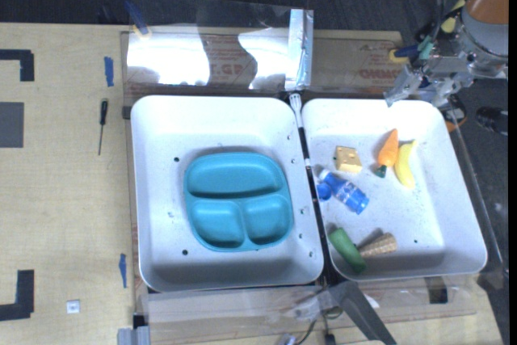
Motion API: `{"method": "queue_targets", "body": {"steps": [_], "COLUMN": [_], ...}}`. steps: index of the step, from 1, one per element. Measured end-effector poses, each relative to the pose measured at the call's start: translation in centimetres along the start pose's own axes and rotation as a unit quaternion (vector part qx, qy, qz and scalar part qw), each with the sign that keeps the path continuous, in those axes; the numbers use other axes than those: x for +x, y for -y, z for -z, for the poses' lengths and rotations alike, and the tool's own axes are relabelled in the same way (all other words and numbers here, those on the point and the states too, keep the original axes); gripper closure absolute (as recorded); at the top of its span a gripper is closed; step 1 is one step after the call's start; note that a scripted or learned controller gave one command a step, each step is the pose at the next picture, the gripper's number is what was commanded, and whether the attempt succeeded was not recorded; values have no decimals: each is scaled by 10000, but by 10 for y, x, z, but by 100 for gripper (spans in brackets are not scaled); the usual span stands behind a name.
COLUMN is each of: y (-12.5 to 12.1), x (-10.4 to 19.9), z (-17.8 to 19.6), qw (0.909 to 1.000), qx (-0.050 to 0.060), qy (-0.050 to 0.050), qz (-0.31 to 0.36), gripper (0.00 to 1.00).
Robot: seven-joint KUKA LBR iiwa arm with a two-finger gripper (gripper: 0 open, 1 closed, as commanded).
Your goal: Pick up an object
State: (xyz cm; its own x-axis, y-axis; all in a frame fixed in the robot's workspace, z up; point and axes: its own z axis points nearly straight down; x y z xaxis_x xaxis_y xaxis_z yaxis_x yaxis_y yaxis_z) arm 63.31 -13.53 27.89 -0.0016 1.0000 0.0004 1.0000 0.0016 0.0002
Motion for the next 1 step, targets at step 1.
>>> {"method": "queue_targets", "body": {"steps": [1], "y": [23], "x": [-33], "z": [-90], "qw": [9999], "qx": [33], "qy": [1], "qz": [-160], "gripper": [0]}}
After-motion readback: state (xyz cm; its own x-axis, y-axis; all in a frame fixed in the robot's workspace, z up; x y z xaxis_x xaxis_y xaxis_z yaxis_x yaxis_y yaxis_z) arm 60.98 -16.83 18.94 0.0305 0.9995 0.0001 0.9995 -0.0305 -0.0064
